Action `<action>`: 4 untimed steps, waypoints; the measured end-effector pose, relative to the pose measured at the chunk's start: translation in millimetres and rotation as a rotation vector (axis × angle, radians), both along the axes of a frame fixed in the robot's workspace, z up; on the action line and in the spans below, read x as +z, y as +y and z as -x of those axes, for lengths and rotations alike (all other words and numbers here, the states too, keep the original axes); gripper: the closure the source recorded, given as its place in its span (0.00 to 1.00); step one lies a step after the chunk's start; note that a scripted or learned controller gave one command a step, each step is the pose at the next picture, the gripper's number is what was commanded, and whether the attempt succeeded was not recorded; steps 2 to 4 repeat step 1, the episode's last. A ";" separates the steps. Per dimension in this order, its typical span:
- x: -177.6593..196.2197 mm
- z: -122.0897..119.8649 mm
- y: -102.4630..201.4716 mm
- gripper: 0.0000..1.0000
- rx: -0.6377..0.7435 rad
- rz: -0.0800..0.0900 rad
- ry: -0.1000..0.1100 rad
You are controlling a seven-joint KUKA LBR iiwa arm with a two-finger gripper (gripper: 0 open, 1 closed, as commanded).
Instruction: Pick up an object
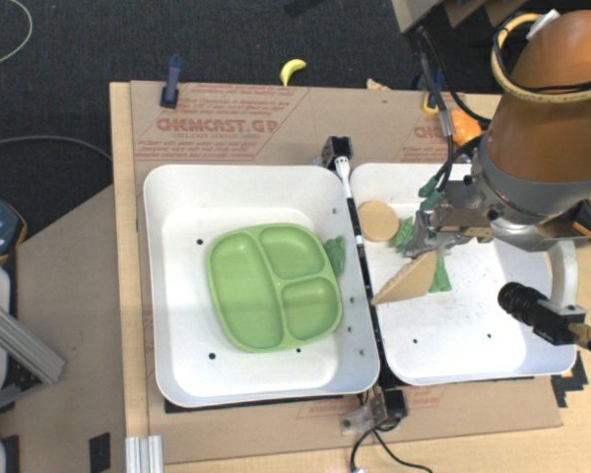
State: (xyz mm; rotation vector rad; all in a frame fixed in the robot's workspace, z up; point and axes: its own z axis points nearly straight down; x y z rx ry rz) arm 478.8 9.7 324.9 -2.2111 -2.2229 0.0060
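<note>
My gripper [435, 236] sits low over tan wedge [409, 282]; finger state unreadable. Risk: the wedge slipping against green scrap [439, 276].

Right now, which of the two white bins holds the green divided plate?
The left bin. The green plate lies in its middle, while the gripper works over the right bin.
</note>
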 end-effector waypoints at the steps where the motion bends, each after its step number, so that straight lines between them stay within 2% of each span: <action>1: 39.1 -4.6 74.2 1.00 0.004 -0.001 -0.012; 4: 39.1 -4.6 74.2 1.00 0.004 -0.001 -0.012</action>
